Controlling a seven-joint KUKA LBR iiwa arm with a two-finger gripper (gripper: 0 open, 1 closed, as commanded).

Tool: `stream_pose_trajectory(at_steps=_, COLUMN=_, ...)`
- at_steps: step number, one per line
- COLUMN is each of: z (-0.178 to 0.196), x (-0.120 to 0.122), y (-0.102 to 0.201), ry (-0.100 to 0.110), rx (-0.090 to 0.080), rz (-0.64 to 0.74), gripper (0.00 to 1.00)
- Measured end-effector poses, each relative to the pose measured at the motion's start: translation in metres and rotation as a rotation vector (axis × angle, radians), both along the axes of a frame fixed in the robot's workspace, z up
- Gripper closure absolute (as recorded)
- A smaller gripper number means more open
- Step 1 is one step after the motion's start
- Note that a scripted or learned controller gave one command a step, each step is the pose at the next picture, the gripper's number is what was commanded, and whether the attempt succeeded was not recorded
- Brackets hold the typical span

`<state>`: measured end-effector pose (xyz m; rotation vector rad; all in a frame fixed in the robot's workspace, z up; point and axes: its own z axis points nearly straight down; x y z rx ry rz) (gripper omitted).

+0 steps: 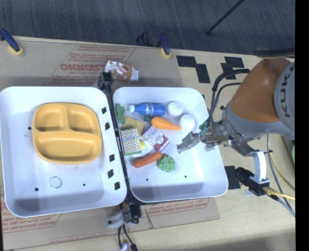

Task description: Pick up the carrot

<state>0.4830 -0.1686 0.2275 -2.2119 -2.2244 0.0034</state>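
Cardboard sheeting covers the bench, and on it sit two shallow white plastic bins side by side; the right bin [209, 179] serves as the reference for everything else. To its left, the other white bin [8, 140] holds a yellow compartment tray [67, 131].

Inside the right bin, toward its upper middle, lies the small orange tapered carrot [166, 123]. It rests just below a blue plastic bottle [148, 109] and just left of a white egg-shaped ball [186, 123]. Lower in the bin's clutter sit a red-and-white snack packet [154, 137], an orange-red sausage-shaped toy [147, 159] and a green bumpy broccoli-like piece [166, 163].

The grey two-finger gripper [188, 141] hangs over the bin's right half, apart from the carrot, which lies untouched up and to its left. Its fingers appear spread with nothing between them.

The main risk, I judge, is crowding. The carrot sits close against the white ball and bottle, so a finger coming down could land on a neighbour, roll the ball, or nudge the carrot aside. Its tapered, smooth form may also slip from a pinch taken near the thin end. The similar orange-red toy nearby could be taken by mistake.
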Motion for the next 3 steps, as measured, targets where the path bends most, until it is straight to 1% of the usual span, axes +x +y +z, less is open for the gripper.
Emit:
stream_pose_trajectory(at_steps=1, z=-0.115, x=0.062, y=-0.020, ry=0.000, rx=-0.001, rz=-0.199, gripper=0.00)
stream_pose_trajectory(at_steps=2, z=-0.131, x=0.121, y=0.007, ry=-0.009, rx=-0.004, rz=-0.204, gripper=0.00)
stream_pose_trajectory(at_steps=3, z=-0.120, x=0.122, y=0.009, ry=-0.010, rx=0.001, rz=-0.198, gripper=1.00)
